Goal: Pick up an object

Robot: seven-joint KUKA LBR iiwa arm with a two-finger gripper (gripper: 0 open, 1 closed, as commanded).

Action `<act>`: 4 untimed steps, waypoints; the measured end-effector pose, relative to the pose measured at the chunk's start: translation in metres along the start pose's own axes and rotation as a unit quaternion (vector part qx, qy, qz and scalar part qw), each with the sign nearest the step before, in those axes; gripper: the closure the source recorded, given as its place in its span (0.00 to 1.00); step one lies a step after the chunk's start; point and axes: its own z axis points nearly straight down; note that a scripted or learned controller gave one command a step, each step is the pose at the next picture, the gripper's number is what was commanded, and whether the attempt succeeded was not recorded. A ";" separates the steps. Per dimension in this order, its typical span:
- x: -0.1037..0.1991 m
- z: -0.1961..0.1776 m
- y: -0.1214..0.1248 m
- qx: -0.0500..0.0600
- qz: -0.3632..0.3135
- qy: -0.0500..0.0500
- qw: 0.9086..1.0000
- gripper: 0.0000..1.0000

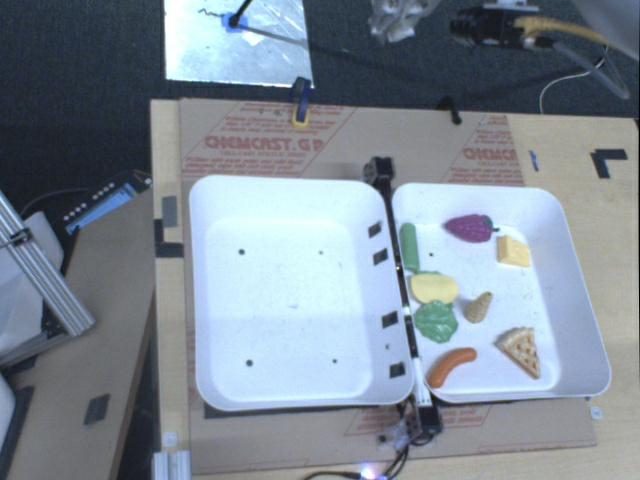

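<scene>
I see two white bins side by side; the right bin (575,268) holds a purple eggplant (469,228), cheese (514,251), cucumber (409,246), lemon (433,288), lettuce (436,321), sausage (452,366) and waffle wedge (521,351). The left bin (290,298) sits beside it. I cannot tell how the jaws stand.

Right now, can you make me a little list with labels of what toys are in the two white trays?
left bin: white, shallow, beside the other
right bin: white, holds all the toy food
purple toy: near the far side
yellow cheese block: right of the purple toy
green stick: along the left wall
yellow lump: below the green stick
green leafy toy: just below the yellow lump
tan cone: middle
orange sausage: near corner
waffle wedge: right of the sausage
</scene>
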 end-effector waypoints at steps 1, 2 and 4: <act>0.031 0.000 0.000 0.000 0.000 0.000 1.000 1.00; -0.041 0.000 0.000 0.001 0.006 -0.002 1.000 1.00; -0.186 0.000 -0.001 0.000 0.006 -0.002 1.000 1.00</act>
